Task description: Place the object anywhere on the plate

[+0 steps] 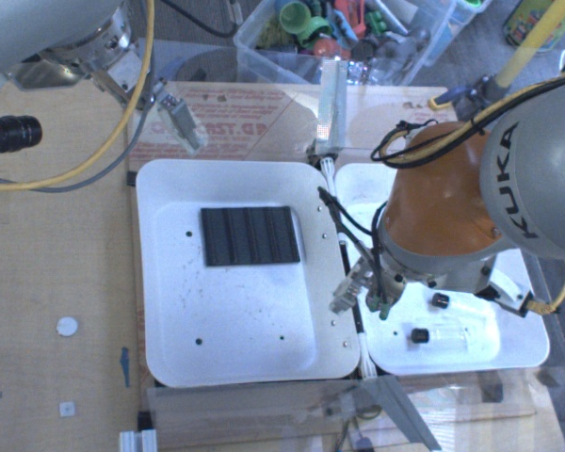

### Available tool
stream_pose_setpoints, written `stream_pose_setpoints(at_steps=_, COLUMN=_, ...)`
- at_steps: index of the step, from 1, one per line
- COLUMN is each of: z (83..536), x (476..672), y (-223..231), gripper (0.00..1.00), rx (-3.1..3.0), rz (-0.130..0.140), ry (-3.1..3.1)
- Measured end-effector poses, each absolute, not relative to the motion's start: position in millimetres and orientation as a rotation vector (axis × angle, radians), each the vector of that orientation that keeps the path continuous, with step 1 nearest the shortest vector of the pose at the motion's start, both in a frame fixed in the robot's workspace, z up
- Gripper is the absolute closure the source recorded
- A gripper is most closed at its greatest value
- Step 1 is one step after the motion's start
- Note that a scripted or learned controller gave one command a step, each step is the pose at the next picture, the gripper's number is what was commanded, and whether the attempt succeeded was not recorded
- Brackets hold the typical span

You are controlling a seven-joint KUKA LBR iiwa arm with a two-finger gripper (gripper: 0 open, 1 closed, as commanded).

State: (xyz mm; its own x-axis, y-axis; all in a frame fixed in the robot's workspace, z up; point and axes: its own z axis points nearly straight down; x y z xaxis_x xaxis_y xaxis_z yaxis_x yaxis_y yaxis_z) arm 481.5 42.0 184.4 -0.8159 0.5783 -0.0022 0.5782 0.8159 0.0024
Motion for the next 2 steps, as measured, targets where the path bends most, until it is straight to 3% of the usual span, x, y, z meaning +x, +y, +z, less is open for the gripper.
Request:
stream_pose_setpoints(at_steps=1, z=90.5, x=482.7, y=137.6, gripper=1.0, rx=1.023, rz=0.013, ry=2.96)
stream_pose_setpoints(at_steps=2, z=91.0, x=484.9, y=187.4, gripper=1.0, rx=1.146, rz=0.012, ry=2.908)
